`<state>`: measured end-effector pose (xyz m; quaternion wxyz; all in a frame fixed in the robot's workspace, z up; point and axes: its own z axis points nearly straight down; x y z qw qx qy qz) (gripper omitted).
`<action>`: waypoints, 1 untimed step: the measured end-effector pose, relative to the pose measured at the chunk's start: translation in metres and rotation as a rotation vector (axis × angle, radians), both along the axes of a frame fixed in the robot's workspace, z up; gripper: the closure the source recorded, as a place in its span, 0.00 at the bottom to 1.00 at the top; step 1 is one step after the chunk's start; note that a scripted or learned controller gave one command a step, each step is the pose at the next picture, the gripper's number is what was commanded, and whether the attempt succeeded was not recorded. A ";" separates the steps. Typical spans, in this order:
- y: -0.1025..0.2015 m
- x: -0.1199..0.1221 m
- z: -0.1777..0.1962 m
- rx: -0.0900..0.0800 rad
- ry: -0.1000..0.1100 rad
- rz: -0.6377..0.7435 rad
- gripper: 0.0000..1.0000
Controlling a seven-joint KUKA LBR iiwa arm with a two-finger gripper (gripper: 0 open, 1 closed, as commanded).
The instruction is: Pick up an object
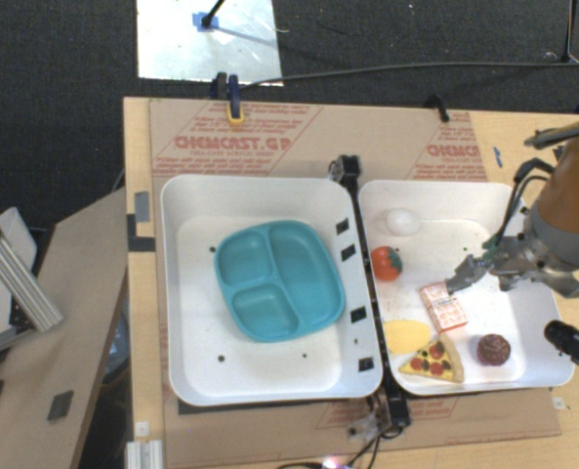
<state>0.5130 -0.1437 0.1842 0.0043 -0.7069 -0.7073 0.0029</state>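
The right bin (pixel 465 195) holds several small objects: a white egg-like piece (pixel 402 222), a red tomato (pixel 386 262), a pink and white carton (pixel 443 307), a yellow piece (pixel 407 335), a pizza slice (pixel 434 362) and a dark brown round piece (pixel 493 349). My gripper (pixel 465 277) hangs over the right bin's middle, just above and right of the carton. Nothing shows between its fingers.
The left bin (pixel 191 262) holds a teal divided plate (pixel 279 279). Black clips run along the divider between the bins. The grey arm with its orange band (pixel 567 198) comes in from the right. A blue clamp (pixel 233 96) sits at the bench's back edge.
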 end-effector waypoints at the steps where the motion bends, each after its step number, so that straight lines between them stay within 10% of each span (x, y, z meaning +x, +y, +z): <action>1: 0.000 0.003 0.005 -0.002 -0.012 0.003 0.00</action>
